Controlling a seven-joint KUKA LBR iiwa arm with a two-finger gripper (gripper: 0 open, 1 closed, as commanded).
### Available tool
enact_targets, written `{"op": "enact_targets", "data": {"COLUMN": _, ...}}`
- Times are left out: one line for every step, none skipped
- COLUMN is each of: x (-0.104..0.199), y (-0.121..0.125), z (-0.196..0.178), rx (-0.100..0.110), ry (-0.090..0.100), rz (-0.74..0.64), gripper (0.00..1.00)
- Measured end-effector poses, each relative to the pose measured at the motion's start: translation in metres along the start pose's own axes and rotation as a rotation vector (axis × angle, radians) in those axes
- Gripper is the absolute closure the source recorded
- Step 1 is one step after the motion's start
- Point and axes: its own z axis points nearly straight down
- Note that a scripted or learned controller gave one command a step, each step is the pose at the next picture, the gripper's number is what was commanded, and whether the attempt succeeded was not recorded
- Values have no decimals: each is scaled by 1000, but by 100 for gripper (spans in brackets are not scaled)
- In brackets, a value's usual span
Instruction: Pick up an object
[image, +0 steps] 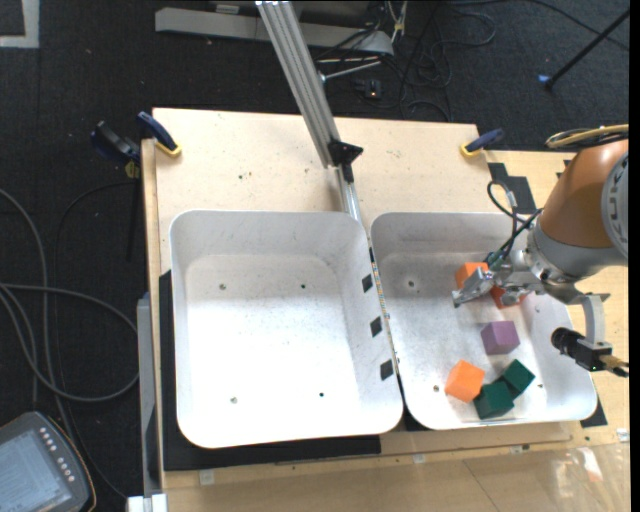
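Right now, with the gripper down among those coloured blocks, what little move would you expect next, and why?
Probably a short straight lift to test the grab. The gripper sits low in the right bin, right against an orange block, though I cannot tell whether that block is actually between its fingers. The purple block, the other orange block and the green blocks lie apart, nearer the front.

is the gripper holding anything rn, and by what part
Cannot be told: the gripper sits right against an orange block in the right bin, but no grasp shows.
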Motion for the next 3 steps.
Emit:
{"op": "enact_targets", "data": {"x": 0, "y": 1, "z": -9, "rx": -2, "ry": -1, "rz": 0, "gripper": 100}}
{"op": "enact_targets", "data": {"x": 1, "y": 11, "z": -56, "rx": 10, "ry": 1, "rz": -1, "gripper": 100}}
{"op": "enact_targets", "data": {"x": -10, "y": 13, "z": -107, "rx": 8, "ry": 0, "rz": 0, "gripper": 100}}
